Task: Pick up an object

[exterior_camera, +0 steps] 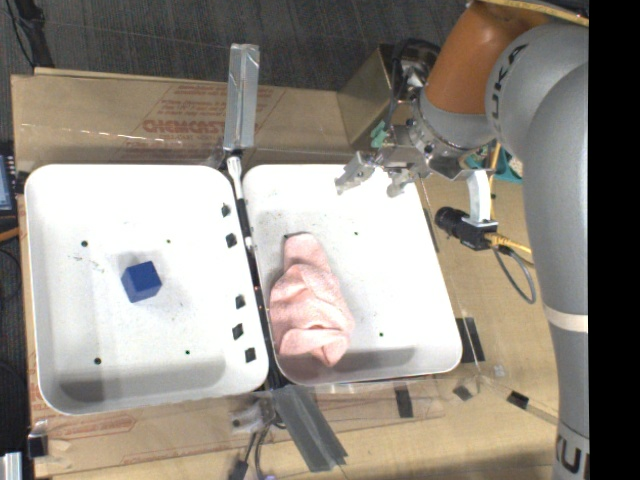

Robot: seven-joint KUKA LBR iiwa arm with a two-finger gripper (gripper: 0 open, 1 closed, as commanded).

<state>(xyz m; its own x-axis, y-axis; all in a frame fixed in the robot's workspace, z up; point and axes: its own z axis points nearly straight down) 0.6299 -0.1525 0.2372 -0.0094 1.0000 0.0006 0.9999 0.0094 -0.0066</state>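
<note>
A crumpled pink cloth (309, 301) lies in the right bin (400, 268), toward its left wall and front. A small blue cube (142, 280) sits in the left bin (70, 218), left of centre. My gripper (373, 176) hangs over the back edge of the right bin, well up and to the right of the cloth. Its two fingers are spread apart with nothing between them.
A metal divider post (241, 98) rises at the back between the bins. Black clips (240, 298) line the seam between the bins. The grey arm (540, 168) with its cables fills the right side. Brown cardboard (130, 118) lies behind the bins.
</note>
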